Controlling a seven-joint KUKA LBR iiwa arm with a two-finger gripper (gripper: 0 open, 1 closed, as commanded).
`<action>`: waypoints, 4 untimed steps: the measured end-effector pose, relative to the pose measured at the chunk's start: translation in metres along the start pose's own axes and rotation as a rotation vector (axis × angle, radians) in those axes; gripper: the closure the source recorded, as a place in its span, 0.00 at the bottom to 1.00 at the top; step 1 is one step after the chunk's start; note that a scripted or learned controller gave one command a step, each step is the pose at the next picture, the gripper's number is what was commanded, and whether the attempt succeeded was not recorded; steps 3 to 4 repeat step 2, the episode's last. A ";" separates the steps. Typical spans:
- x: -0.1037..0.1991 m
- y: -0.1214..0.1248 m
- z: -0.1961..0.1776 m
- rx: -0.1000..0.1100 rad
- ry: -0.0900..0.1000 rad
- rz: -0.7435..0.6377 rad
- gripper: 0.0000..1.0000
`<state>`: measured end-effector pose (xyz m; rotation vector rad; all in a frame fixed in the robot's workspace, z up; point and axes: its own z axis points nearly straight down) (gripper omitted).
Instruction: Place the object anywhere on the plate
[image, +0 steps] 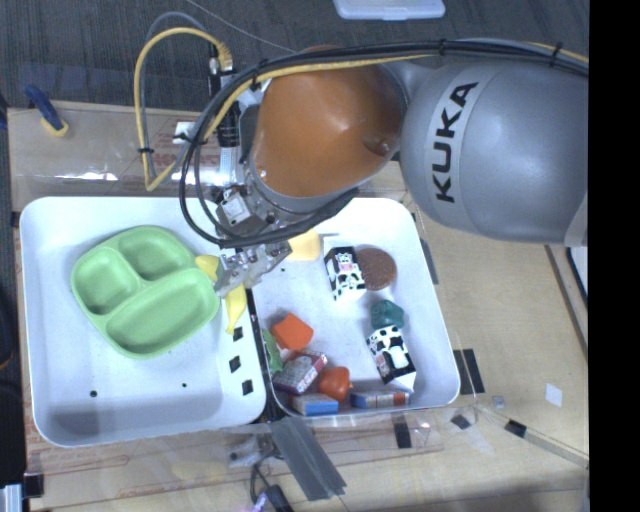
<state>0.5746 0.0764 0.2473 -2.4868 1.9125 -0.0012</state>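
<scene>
A grey arm with an orange band is reaching in from the right, its gripper (243, 265) hanging over the divide between two white bins, with its fingers too hard to make out to say anything of them. A yellow banana (228, 298) is lying just under the gripper at the left bin's (60, 420) right edge, beside a green plate (145, 290). Milk cartons (343, 272), a brown disc (377, 267) and small toys are sitting in the right bin (425, 290).
</scene>
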 end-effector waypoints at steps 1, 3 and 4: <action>-0.066 -0.093 -0.005 -0.002 -0.001 0.203 1.00; -0.064 -0.093 -0.006 -0.002 0.001 0.206 0.00; -0.064 -0.093 -0.006 -0.002 0.001 0.206 0.00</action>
